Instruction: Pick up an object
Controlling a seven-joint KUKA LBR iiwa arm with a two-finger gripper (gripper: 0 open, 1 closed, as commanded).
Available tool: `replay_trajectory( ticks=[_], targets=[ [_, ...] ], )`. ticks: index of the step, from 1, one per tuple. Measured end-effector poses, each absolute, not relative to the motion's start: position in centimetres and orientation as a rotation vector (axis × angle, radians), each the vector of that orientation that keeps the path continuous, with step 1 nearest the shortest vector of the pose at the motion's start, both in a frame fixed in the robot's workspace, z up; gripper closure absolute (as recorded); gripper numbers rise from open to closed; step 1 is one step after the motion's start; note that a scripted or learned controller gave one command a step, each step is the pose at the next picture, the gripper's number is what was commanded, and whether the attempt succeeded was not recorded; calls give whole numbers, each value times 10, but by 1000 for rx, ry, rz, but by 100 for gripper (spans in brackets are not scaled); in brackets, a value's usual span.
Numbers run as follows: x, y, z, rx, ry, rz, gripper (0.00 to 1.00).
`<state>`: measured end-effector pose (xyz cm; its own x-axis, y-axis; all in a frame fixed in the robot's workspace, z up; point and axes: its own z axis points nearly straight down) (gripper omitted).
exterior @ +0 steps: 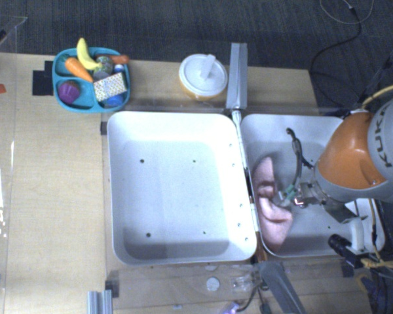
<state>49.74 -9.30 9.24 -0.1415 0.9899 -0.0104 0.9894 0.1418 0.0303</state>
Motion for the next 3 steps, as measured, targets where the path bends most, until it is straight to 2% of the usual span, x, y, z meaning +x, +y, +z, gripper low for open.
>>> replay_trajectory(
  ticks=[1,2,3],
  targets=[
    [569,-117,91,1978,2418,20,0],
    [561,-144,213,1988,2427,3,0],
    [566,-118,103,2138,2294,8,0]
  ],
)
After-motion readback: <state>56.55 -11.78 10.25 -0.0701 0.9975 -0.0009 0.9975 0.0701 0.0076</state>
